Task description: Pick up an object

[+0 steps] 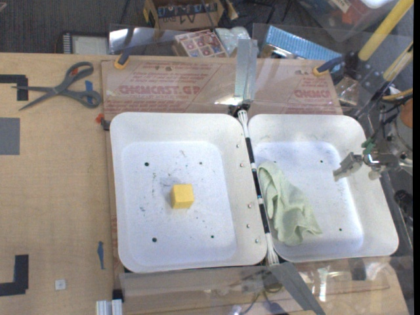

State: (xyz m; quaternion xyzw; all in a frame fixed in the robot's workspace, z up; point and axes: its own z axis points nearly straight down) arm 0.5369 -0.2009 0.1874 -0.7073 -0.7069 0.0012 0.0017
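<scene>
Item, pick not yet begun: small yellow foam cube (183, 196) lying mid-floor of the left shallow white bin (125, 143), crumpled pale green cloth (287, 205) along the right white bin's (354, 133) left wall, end effector (348, 166) at that bin's right edge, empty, finger spread indeterminable.

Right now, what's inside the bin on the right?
The right bin holds a crumpled pale green cloth against its left wall, and the end effector hangs over its right part. Whatever lies beneath the cloth's folds is covered.
</scene>
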